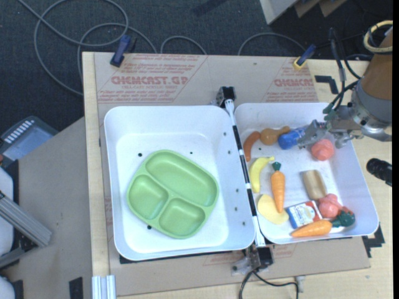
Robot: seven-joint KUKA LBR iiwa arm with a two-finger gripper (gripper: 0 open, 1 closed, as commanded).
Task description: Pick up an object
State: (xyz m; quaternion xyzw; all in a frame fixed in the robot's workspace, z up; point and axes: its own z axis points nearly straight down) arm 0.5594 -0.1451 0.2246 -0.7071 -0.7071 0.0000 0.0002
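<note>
Blue object (290,140) | beside hand (310,136) in right bin (368,192) | hand opening: cannot tell | contact unclear

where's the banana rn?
In the camera view, the banana lies in the right bin along its left wall, just left of the upright carrot and below the orange pepper.

I worked in a robotics lab: my bench (187,80) was a raw board stamped with a supplier's name and clamped at its far edge by a blue clamp (121,50), while loose cables (68,17) trailed over dark carpet (50,67) beyond it.
</note>
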